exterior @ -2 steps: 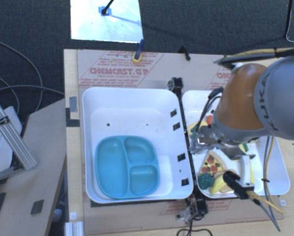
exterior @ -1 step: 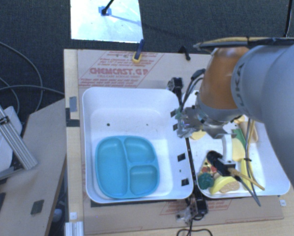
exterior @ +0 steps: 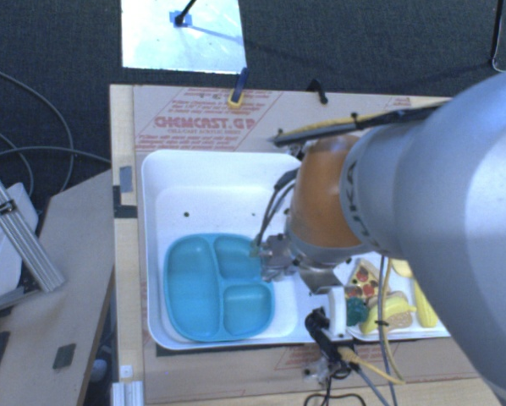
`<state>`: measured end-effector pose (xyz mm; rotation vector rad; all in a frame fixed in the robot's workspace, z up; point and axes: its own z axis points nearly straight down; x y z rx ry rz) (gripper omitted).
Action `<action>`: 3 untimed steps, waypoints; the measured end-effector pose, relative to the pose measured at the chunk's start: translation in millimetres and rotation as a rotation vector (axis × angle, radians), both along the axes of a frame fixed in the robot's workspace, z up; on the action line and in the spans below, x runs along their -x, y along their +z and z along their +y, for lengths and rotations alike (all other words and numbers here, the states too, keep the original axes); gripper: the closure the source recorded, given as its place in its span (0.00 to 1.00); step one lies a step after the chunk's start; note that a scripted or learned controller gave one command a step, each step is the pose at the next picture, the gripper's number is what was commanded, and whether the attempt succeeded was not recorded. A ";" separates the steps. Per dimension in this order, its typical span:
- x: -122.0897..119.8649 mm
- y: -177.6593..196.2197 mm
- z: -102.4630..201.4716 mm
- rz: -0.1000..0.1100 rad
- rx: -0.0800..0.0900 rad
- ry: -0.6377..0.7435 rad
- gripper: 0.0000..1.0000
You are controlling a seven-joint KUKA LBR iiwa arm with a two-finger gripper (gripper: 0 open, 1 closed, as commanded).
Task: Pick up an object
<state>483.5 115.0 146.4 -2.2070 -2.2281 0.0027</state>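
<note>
One blue tray [exterior: 211, 290], two white bins [exterior: 164, 194]

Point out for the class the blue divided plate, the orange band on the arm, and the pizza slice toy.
Blue divided plate [exterior: 217, 288]: camera view, on the ridge where its compartments meet.
Orange band [exterior: 321, 193]: camera view, on its broad lit face.
Pizza slice toy [exterior: 367, 282]: camera view, on its topped upper surface.

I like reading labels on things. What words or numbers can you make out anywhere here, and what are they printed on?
"CHEMCAST GP", in red, on the brown paper-covered sheet lying under the white bin.
Smaller red lines beneath that: too blurred to read.
Red print at the sheet's far right edge near the arm: too small to read.
</note>
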 end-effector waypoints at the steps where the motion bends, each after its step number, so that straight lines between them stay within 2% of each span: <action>1: -78.5 162.8 -11.7 -0.029 0.000 -0.005 1.00; 2: -68.5 -46.0 83.4 -0.008 0.002 -0.001 1.00; 3: -29.8 -46.3 70.0 -0.045 0.000 -0.013 1.00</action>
